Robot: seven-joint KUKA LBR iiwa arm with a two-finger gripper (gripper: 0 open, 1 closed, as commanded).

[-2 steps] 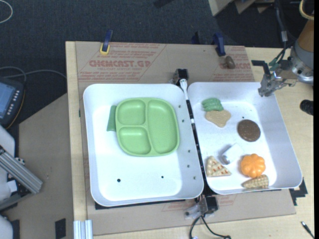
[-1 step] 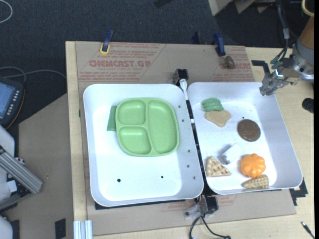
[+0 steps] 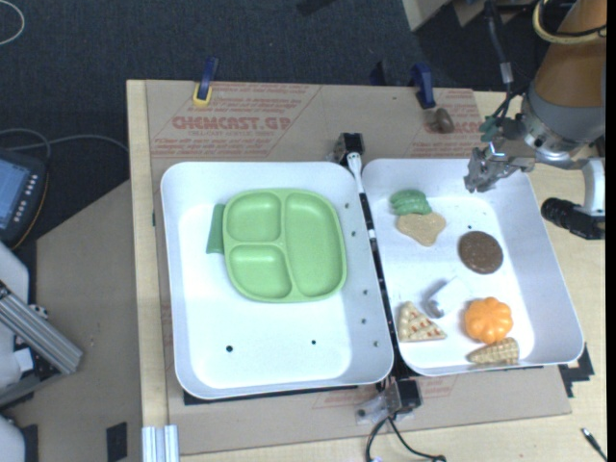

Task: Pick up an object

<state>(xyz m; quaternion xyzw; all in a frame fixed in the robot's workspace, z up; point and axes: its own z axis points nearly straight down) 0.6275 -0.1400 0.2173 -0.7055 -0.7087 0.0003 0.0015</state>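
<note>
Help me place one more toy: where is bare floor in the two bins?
Left bin: open floor in front of the green divided plate and along its left wall. Right bin: crowded centre and front, around the brown disc and orange pumpkin; bare patch at back right, beneath the gripper.

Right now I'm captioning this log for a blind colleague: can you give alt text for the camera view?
A grey arm's gripper hovers over the far edge of the right bin, which holds small toy foods, including a brown disc and an orange pumpkin. The left bin holds a green divided plate.
</note>
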